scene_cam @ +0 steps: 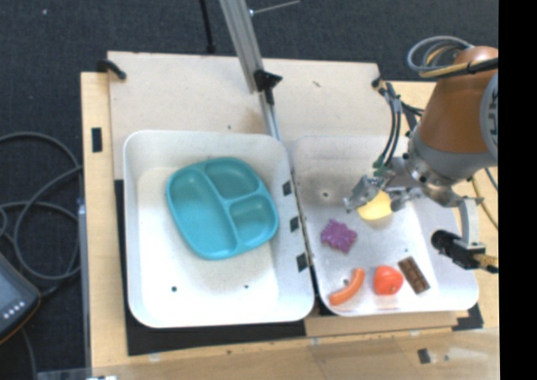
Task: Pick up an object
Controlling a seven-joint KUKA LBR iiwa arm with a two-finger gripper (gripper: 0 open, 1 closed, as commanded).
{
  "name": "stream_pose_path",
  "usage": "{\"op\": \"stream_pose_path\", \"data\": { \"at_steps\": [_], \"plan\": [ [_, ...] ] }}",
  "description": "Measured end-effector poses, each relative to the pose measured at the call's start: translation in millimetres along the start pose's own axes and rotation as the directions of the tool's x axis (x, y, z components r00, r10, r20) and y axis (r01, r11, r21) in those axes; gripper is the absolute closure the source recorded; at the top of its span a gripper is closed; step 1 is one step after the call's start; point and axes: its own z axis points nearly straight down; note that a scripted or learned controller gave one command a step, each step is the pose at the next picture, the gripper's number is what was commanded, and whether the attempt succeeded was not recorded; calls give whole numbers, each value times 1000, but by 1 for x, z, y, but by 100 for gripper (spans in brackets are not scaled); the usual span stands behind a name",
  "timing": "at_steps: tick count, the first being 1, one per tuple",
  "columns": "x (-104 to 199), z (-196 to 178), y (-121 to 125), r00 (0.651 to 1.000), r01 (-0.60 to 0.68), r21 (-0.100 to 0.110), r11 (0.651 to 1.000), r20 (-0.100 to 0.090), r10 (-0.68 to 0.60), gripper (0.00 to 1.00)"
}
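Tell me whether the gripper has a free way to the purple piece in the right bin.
Probably yes. The purple piece lies alone on the floor of the right bin, nothing on top, just left and below the gripper, which is at the yellow object.

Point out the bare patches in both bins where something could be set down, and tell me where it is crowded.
Left bin: a bare strip along the near wall, below the teal divided plate. Right bin: bare floor at the far end, above the purple piece. Crowded: its near end, with the orange carrot, red tomato and brown bar, and around the pincer at the yellow piece.
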Motion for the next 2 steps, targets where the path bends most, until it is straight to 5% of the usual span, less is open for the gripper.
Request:
{"op": "stream_pose_path", "data": {
  "at_steps": [2],
  "plan": [
    [-9, 110, 2, 1000, -1, -5, 1000, 0, 1, 0]
  ]
}}
